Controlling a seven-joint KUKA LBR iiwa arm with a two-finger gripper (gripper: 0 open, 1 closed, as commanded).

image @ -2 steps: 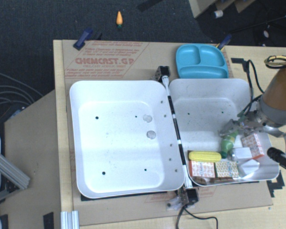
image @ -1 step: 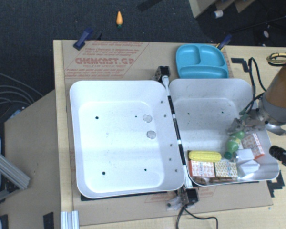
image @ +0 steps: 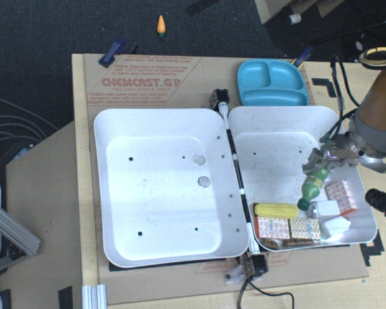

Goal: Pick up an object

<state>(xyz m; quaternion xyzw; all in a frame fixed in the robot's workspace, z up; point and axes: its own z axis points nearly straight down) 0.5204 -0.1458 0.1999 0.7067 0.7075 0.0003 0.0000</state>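
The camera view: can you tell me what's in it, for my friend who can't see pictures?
A grey robot arm reaches from the right, its gripper just above a green bottle in the right white bin. Near it lie a yellow corn cob and small boxes. The left white bin sits beside it.

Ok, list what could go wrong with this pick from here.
1. The gripper sits just above the green bottle, which lies tilted; it might roll or slip out.
2. The bottle is crowded by the corn cob and small boxes, so a descent could nudge them or catch the right bin wall.
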